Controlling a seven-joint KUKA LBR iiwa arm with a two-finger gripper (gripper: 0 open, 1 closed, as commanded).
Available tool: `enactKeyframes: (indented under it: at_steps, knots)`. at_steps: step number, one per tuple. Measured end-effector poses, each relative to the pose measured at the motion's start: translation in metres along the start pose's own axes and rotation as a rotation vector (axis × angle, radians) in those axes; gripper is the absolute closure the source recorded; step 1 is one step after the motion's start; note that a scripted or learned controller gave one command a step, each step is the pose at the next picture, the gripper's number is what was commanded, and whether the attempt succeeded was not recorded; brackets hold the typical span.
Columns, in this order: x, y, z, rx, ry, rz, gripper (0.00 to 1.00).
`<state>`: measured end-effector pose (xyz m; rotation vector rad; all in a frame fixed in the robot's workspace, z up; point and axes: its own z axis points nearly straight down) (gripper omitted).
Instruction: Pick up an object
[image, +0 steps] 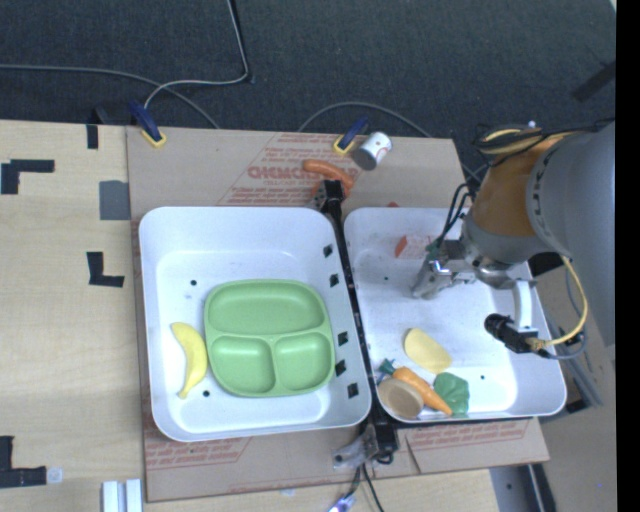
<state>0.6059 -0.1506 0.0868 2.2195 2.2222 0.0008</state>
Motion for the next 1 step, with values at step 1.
enactKeyframes:
  at_steps: [1]
  knots:
    - [0.0609, 0.0192, -0.0984, 0.000, 0.000, -0.001, 1.00]
